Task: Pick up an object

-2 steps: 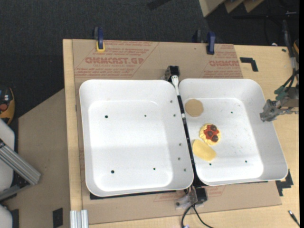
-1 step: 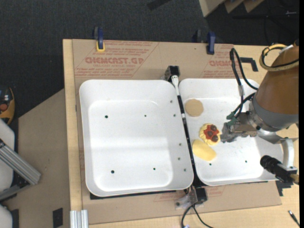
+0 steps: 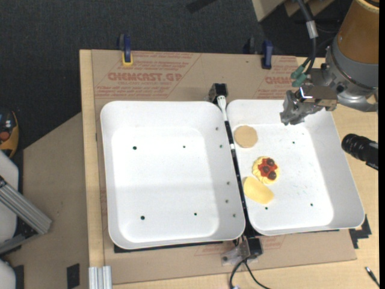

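The grey two-finger gripper hangs over the far part of the right-hand shallow white plastic bin, near its back wall. How far its fingers stand apart cannot be told from this slant; nothing is seen between them. The arm's orange band and grey wrist come in from about 2 o'clock.

Outward from the gripper, all three pieces lie toward 7 to 8 o'clock, along the bin's left side:
- A round tan flat disc, like a biscuit, is nearest, at about 8 o'clock, just beside the divider between the bins. Being round, it has no long axis and points nowhere.
- A small yellow round piece topped with dark red blobs lies at about 7 o'clock, farther off. Also roughly round.
- A pale yellow flat wedge, cheese-like, is farthest, touching or almost touching the red-topped piece on its 7 o'clock side. Its long axis appears to run from about 10 to 4 o'clock.

Judgement: the tan disc is the likeliest target, calling for a short move toward 8 o'clock and then a descent. Jaw angle matters little for the disc; for the wedge, closing across the short axis would suit.

The left-hand shallow white bin sits alongside.
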`<state>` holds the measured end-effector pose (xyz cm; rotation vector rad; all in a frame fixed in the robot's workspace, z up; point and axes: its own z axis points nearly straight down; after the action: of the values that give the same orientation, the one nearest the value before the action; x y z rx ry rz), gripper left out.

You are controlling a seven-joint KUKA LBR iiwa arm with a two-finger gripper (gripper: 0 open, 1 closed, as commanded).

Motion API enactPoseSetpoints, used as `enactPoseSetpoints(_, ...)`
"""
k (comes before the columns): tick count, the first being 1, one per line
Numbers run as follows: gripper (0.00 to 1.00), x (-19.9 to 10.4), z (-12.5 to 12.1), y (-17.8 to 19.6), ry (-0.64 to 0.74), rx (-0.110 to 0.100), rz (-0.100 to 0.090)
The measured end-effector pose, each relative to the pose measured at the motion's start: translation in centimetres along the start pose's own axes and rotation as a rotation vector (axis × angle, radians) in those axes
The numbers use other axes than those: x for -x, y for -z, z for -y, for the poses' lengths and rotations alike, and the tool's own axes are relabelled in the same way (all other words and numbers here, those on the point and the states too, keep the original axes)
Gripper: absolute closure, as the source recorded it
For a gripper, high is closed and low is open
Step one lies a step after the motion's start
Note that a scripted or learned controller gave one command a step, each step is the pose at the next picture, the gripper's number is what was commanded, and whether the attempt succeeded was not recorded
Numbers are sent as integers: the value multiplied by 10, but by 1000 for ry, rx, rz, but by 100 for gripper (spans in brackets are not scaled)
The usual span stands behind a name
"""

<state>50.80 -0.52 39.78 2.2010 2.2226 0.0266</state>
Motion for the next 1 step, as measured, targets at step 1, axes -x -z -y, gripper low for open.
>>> enactPoseSetpoints(1,100,-56,-8,-62,-4,-29,1)
